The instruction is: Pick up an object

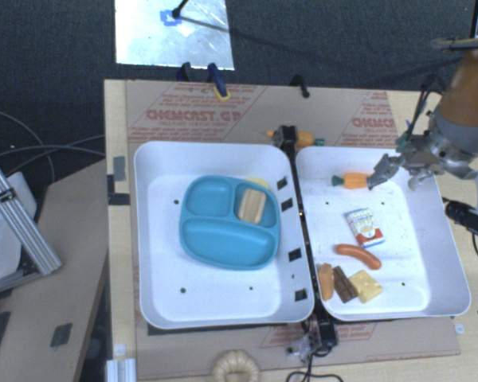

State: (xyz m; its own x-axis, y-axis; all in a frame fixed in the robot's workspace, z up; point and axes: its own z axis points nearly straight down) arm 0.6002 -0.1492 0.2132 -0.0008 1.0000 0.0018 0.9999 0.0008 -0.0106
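Two white bins sit side by side on the table, and the tool [401, 173], its fingers spread and holding nothing, hangs in the right bin [446, 237] just beside the toy carrot [352, 181], so next it likely must move over it, drop and pinch.

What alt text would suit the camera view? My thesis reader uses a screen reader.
A robot arm's open gripper hovers beside a toy carrot in the right bin, which also holds a small carton, a sausage and other toy food. The left bin holds a blue tray with a bread slice.
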